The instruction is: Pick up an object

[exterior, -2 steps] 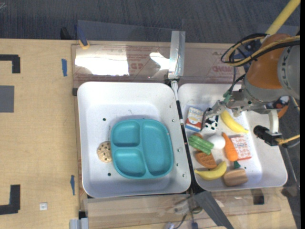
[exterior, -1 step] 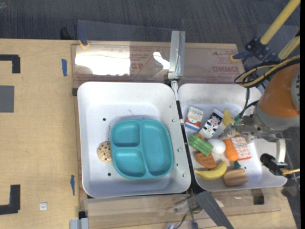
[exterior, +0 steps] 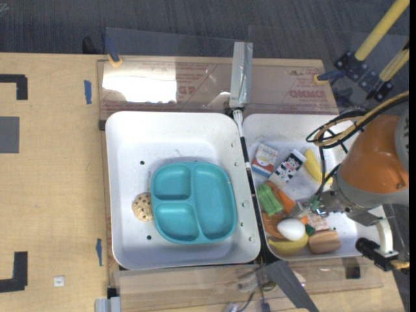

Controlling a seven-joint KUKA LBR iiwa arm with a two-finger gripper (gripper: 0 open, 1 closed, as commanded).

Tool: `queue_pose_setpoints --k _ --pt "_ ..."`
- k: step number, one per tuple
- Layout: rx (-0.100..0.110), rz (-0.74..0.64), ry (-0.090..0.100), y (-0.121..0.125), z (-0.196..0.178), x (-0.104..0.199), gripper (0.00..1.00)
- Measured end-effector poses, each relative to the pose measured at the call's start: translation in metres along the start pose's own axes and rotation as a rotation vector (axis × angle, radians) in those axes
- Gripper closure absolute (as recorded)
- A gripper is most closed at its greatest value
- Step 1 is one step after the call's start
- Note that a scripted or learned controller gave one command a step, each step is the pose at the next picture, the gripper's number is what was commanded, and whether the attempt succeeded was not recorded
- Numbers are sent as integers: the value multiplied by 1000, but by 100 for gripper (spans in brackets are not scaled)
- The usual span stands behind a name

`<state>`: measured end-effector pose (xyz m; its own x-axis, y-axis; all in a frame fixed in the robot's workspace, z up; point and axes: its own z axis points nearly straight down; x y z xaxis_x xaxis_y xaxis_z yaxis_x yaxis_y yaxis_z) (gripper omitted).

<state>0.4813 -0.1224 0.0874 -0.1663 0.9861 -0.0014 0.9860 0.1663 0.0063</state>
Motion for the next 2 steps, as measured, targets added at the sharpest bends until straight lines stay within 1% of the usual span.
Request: queue_pose_setpoints --k 1,2 --pt "-5 0 -2 2 -10 0 100" --pt "-3 169 0 21 -151 37 100"
